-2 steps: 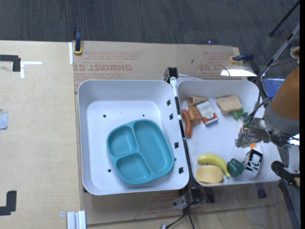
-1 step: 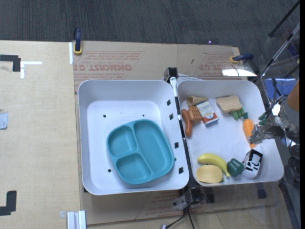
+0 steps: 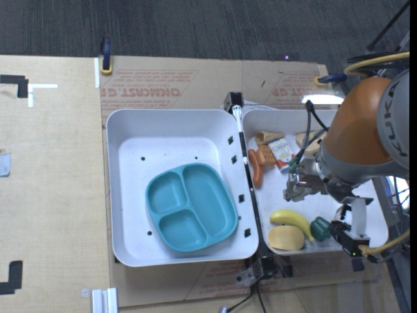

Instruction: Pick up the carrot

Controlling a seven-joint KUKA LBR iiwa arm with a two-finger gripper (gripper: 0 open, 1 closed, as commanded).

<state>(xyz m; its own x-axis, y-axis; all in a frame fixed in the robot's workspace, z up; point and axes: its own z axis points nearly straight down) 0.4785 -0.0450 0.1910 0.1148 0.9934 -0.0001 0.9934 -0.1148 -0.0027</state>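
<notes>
The carrot point(image 3: 255, 168), a slim orange piece, lies along the left wall of the right bin point(image 3: 371, 207), just beside the divider between the bins. Nothing is touching it. My gripper point(image 3: 297, 189) hangs over the middle of the right bin, to the right of the carrot and a little nearer the front, with a visible gap between them. The grey arm with its orange band point(image 3: 361, 126) covers the bin's right half.
A teal divided plate point(image 3: 191, 207) lies in the left bin point(image 3: 124, 175). In the right bin are a chunky orange item point(image 3: 266, 155), a tan cone-like piece point(image 3: 268, 137), a small packet point(image 3: 281, 149), a banana point(image 3: 290, 218), a yellow round item point(image 3: 286, 238) and a green item point(image 3: 320, 227).
</notes>
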